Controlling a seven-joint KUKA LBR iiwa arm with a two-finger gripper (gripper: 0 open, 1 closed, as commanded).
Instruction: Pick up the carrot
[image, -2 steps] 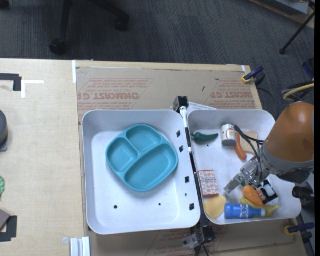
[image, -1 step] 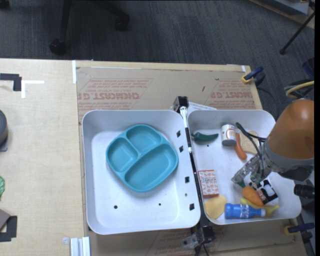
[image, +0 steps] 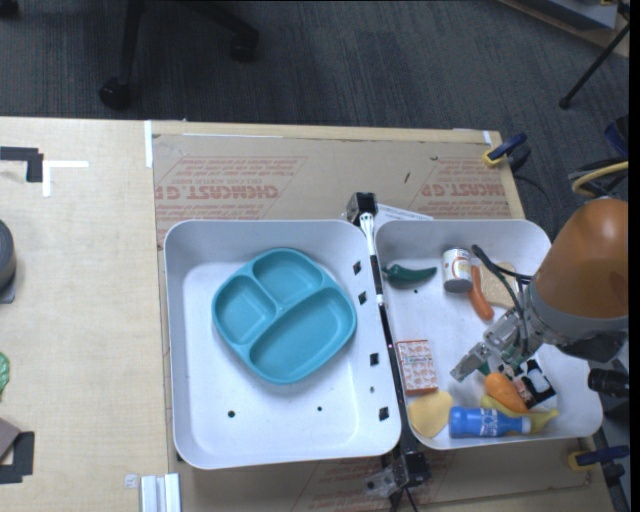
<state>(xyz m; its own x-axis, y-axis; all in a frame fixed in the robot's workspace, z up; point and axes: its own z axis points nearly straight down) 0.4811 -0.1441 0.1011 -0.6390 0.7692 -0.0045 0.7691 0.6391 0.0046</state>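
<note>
The carrot (image: 481, 292), a slim orange stick, lies in the right bin (image: 420, 240) just right of a small can (image: 457, 269), pointing toward the bin's front. My gripper (image: 497, 349) hangs low over the bin's right half, slightly in front of the carrot's near end and apart from it. Directly below the gripper sits a plump orange item (image: 505, 392). The grey wrist and orange band (image: 590, 262) cover the bin's right wall.
A blue divided plate (image: 285, 315) sits in the left bin (image: 190, 420). The right bin also holds a green pepper (image: 410, 271), a red-and-white box (image: 416, 365), a yellow slice (image: 429, 412), a blue bottle (image: 487, 423) and a yellow piece (image: 545, 420).
</note>
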